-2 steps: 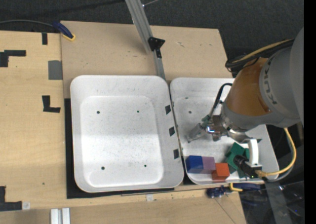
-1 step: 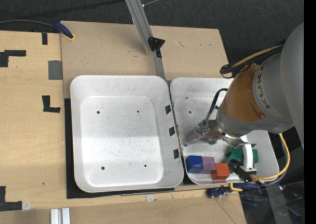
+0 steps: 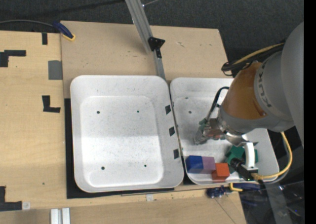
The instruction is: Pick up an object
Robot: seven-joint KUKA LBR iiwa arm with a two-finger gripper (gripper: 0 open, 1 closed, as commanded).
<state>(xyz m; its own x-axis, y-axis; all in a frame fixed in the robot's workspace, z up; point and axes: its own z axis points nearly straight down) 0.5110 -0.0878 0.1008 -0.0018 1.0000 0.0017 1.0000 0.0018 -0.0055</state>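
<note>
- Here, my claw (image 3: 202, 134) hung low inside the right bin (image 3: 193, 93), over bare white floor near the bin's left wall. I could not tell whether it was apart or together.
- Toward the near edge from the claw, three small blocks sat in a row along that bin's front wall. A blue block (image 3: 194, 163) came first, a purple block (image 3: 208, 163) touched it, and an orange block (image 3: 221, 170) touched the purple one.
- A green object (image 3: 236, 153) lay just right of the blocks. The wrist partly hid it, so its shape was unclear to me.
- The grey arm (image 3: 289, 80), with its orange band (image 3: 244, 97), reached in from the right and covered much of the right bin.
- The left bin (image 3: 118, 129) stood beside the right one, their rims touching.
- Both bins rested on a pale wooden bench (image 3: 108, 45).
- A slim metal rail (image 3: 137, 8) ran slantwise from the top of the view down to where the bins met.
</note>
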